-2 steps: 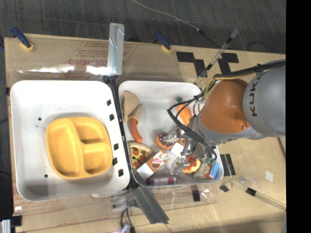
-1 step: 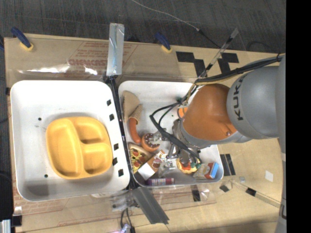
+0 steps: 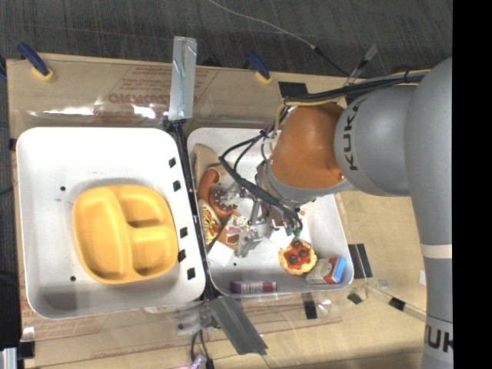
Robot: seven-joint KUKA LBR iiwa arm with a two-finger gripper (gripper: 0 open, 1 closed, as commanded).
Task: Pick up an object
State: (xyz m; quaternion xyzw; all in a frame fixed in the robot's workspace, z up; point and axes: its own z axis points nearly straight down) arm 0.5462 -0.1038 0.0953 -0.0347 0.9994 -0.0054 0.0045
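Note:
The right bin [image 3: 338, 214] holds several toy food pieces. Among them are a fruit tart [image 3: 297, 257], a chocolate donut [image 3: 224, 200], an orange-brown sausage-like piece [image 3: 208, 181] and a yellow slice [image 3: 209, 223] by the left wall. My gripper [image 3: 248, 237] reaches down into the middle of this bin, just left of the tart and below the donut. Cables and the orange wrist band [image 3: 307, 148] cover its upper part. I see nothing clearly between its tips.
The left bin [image 3: 38, 160] holds a yellow divided tray [image 3: 123, 229]. A small red and white carton [image 3: 335, 270] lies in the right bin's front right corner, and a purple tube [image 3: 254, 287] lies along its front wall. The grey arm [image 3: 407, 129] overhangs the bin's right side.

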